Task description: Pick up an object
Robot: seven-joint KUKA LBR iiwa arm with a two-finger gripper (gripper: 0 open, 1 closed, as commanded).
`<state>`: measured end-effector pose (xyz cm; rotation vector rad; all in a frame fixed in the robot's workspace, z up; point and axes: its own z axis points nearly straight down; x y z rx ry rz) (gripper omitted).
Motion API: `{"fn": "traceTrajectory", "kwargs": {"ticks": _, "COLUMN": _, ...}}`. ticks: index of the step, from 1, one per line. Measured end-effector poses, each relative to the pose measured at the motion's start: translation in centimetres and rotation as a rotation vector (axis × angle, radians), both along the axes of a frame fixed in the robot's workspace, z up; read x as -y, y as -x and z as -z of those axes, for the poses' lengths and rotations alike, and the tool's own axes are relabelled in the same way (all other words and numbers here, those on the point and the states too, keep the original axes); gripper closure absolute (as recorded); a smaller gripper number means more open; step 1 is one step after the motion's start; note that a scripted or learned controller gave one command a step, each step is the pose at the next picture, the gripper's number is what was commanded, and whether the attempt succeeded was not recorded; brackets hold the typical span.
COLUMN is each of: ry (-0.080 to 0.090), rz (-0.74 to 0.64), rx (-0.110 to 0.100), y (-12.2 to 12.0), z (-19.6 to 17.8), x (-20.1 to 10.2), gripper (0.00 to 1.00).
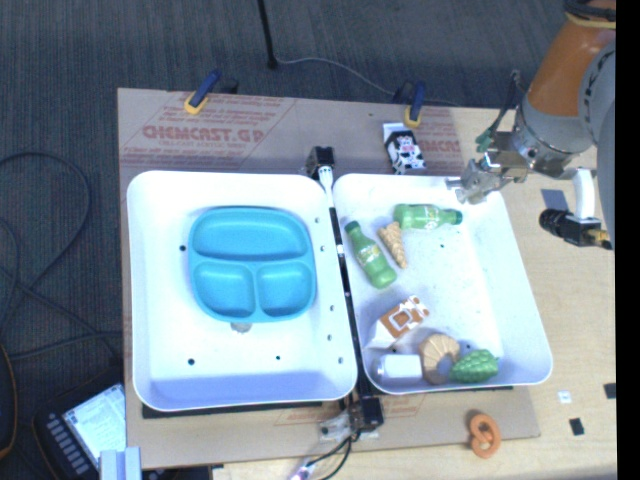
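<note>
1. Two shallow white bins sit side by side on the table (560, 298), touching along their inner edges at mid-frame.
2. The left bin (160, 368) holds a blue divided tray (252, 263) with one wide compartment toward the top of the frame and two smaller ones below it.
3. The right bin (520, 308) holds the loose objects.
4. A green bottle (369, 254) lies tilted close to the bin's left wall.
5. Just right of it, touching or nearly so, lies an ice-cream cone (394, 244).
6. A second green bottle (426, 216) lies on its side near the upper edge of the bin.
7. An orange-and-white block (404, 318) rests lower, near the middle of the bin.
8. Along the bin's lower edge sit a white piece (399, 366), a round tan item (439, 354) and a green leafy item (474, 366), packed close together.
9. The hand (472, 186) hovers over the upper right corner of the right bin, just right of the second green bottle; nothing is between its fingers, and I cannot tell whether they are spread or closed.
10. A small orange pretzel-shaped piece (484, 433) lies on the table below the right bin.
</note>
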<state>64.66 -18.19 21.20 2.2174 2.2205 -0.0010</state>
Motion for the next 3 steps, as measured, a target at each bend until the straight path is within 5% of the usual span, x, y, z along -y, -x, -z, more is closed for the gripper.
{"fn": "traceTrajectory", "kwargs": {"ticks": 1, "ry": -0.002, "rz": 0.0, "rx": 0.0, "y": 6.0, "z": -6.9, "x": -4.6, "gripper": 1.0}}
{"fn": "traceTrajectory", "kwargs": {"ticks": 2, "ry": -0.002, "rz": 0.001, "rx": -0.004, "y": 10.7, "z": -4.9, "x": -9.0, "gripper": 1.0}}
{"fn": "traceTrajectory", "kwargs": {"ticks": 3, "ry": 0.0, "rz": 0.002, "rx": -0.004, "y": 1.8, "z": 1.2, "x": -4.5, "gripper": 1.0}}
